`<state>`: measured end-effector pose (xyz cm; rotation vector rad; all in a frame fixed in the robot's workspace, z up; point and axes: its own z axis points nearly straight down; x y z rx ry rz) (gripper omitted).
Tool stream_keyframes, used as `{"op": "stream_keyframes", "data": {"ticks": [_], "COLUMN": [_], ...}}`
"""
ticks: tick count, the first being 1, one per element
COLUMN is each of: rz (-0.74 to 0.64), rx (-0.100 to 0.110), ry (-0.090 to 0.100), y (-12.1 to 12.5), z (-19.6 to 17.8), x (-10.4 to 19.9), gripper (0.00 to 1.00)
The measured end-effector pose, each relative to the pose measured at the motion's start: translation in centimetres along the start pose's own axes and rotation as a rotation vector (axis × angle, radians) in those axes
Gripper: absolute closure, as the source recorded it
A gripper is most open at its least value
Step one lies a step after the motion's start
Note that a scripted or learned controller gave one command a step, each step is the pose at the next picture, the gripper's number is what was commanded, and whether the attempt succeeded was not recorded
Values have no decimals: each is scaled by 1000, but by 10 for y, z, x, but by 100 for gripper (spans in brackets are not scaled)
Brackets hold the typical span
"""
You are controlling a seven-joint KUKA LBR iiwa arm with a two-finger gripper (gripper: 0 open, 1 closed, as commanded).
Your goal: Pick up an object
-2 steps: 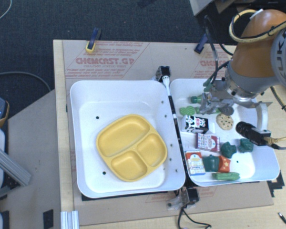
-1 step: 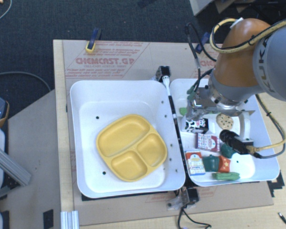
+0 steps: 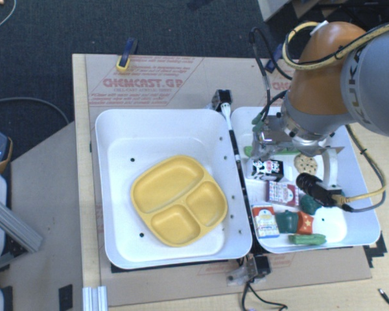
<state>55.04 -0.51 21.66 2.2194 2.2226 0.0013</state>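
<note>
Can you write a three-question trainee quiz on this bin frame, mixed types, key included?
1. True or false: the yellow divided plate lies in the left bin.
2. Which bin does the arm hang over? A) left B) right
3. How many compartments does that plate have?

Key: 1 true. 2 B, the right bin, which holds the small items such as the black-and-white pack and the green piece. 3 three.

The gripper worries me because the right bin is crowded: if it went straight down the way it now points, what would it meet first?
Probably the black-and-white cow-patterned item, which lies just below the gripper in the right bin. Depth is hard to judge from this slanted view, so the green piece beside it could come first.
</note>
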Motion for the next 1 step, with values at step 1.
{"op": "stream_keyframes", "data": {"ticks": [1], "rz": [3], "rx": [1], "ry": [0], "y": [-7], "z": [-6], "x": [-15], "gripper": [100]}}
